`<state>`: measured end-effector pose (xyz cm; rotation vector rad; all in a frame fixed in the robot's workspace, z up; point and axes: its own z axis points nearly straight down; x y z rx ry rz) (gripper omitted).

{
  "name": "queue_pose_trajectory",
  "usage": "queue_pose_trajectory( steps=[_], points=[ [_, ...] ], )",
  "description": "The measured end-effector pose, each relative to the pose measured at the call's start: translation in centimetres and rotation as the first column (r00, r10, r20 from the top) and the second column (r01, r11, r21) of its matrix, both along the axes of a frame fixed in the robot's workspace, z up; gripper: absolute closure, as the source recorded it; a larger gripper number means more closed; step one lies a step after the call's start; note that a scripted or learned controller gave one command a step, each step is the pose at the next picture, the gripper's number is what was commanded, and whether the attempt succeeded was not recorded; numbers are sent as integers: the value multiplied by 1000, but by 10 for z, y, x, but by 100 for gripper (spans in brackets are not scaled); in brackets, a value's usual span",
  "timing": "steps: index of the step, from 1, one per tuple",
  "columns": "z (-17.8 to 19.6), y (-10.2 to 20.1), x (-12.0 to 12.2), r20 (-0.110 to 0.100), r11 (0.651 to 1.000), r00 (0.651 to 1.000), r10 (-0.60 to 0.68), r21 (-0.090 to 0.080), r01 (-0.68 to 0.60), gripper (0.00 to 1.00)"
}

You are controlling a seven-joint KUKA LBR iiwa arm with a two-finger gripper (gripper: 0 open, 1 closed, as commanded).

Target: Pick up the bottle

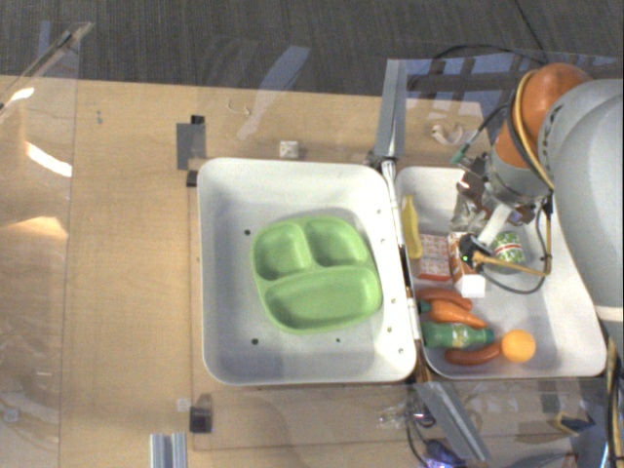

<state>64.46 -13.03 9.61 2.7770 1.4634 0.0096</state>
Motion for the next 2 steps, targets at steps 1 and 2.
queue_pose_trajectory(
  steps=[1,2],
  points=[
    [46,-9,25,-5,852,852,-524,0,524,100],
    [90,101,-23,-5,722,722,-691,5,691,100]
  ],
)
